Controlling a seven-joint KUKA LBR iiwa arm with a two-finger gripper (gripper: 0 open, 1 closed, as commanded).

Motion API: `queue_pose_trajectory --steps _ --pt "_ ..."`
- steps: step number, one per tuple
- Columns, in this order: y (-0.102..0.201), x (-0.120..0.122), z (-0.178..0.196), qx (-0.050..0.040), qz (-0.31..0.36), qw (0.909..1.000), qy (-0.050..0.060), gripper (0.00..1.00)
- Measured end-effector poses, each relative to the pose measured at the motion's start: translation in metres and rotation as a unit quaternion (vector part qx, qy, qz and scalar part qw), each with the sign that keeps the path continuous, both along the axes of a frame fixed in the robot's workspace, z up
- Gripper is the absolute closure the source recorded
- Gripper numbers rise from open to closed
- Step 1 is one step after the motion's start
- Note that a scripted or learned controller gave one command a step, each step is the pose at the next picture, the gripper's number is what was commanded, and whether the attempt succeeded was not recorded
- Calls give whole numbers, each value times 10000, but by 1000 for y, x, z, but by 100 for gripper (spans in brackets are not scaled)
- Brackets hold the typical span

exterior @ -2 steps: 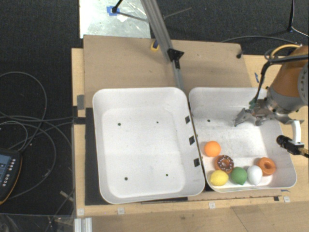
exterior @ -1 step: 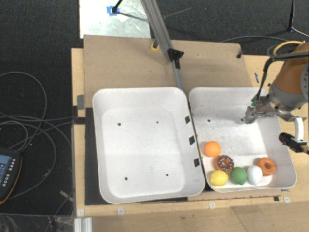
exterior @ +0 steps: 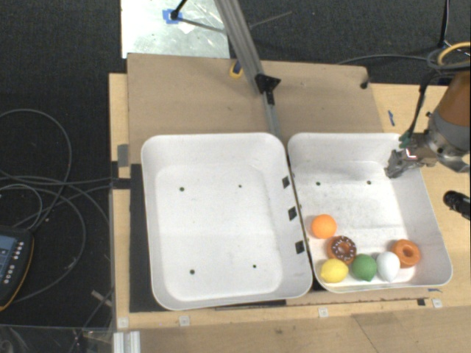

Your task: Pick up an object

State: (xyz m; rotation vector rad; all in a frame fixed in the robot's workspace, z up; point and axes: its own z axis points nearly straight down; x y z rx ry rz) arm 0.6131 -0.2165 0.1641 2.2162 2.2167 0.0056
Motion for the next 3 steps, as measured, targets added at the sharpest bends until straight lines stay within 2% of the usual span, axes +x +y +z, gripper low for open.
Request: queue_pose_trajectory --steps 2,3 --pt "0 4 121 -3 24 10000 -5 100" --pt "54 9 124 15 48 10000 24 100"
